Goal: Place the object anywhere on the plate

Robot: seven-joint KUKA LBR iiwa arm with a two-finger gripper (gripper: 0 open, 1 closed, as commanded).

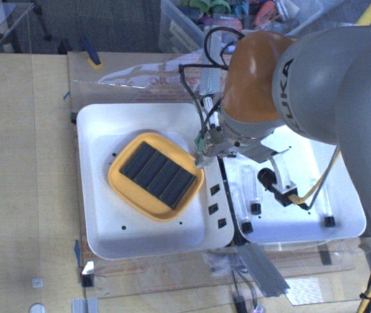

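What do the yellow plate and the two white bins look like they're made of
The yellow plate looks like moulded plastic: uniform colour, rounded rim, soft sheen. Its dark ribbed centre could be rubber or matte plastic; I can't tell which. The left bin and right bin look like glossy white plastic, with smooth curved walls and bright glare.

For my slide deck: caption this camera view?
KUKA arm reaching over yellow plate in left white bin.
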